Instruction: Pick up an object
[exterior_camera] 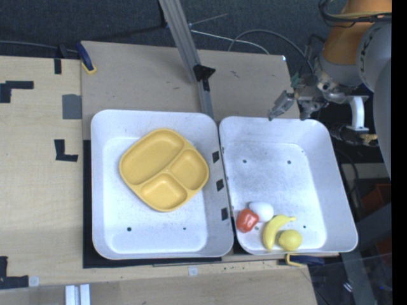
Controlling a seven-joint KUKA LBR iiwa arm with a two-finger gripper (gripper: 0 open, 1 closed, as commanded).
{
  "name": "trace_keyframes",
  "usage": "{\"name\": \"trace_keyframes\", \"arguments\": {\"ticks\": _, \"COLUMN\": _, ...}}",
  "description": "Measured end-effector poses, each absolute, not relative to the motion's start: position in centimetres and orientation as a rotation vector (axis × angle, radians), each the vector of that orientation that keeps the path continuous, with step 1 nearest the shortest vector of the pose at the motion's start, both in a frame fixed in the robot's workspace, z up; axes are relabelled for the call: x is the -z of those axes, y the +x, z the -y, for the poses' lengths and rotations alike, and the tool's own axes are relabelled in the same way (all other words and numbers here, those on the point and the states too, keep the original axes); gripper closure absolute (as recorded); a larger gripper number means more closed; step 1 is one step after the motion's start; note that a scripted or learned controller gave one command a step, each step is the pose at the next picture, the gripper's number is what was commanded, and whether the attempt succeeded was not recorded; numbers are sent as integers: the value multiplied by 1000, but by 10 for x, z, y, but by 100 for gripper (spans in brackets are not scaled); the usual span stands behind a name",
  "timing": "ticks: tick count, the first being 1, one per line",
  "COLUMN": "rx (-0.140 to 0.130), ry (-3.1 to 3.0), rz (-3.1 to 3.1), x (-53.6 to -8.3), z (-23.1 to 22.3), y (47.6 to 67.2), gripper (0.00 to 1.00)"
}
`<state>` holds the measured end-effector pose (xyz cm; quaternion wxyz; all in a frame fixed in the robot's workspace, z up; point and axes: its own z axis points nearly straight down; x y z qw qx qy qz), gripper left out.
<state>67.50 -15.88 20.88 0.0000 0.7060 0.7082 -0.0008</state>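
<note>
Gripper up at far rim of right bin, above the top edge, well apart from any object. Two fingers visible, spread with a clear gap, nothing between them (open, empty). Arm in from the right, orange band at top, wrist tilted down toward the bin.

Candidate objects all bunched in near corner of right bin: tomato, white egg just beside it and seemingly touching, banana curved along the front, lemon tucked against the banana. Likely slid there against the wall, hence the cluster. Rest of right bin floor bare, speckled.

Left bin with yellow tray, three compartments, lying flat and rotated, nothing in it. Metal pole slanting across bench behind bins.

Stage: pre-approach, no pick made. Next move probably a traverse across the whole bin to the near corner, then descent. Risk: objects packed tight and close to wall, little finger room; round egg and lemon likely to roll or squirt out. Tomato at cluster edge looks the most reachable
</note>
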Motion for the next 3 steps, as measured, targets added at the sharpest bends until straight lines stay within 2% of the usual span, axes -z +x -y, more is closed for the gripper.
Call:
{"name": "trace_keyframes", "arguments": {"ticks": 1, "rx": 4, "ry": 2218, "rz": -2224, "x": -209, "z": 159, "y": 675, "gripper": 0}}
{"name": "trace_keyframes", "arguments": {"ticks": 3, "rx": 15, "ry": 2225, "rz": -2228, "x": -94, "z": 153, "y": 671, "gripper": 0}}
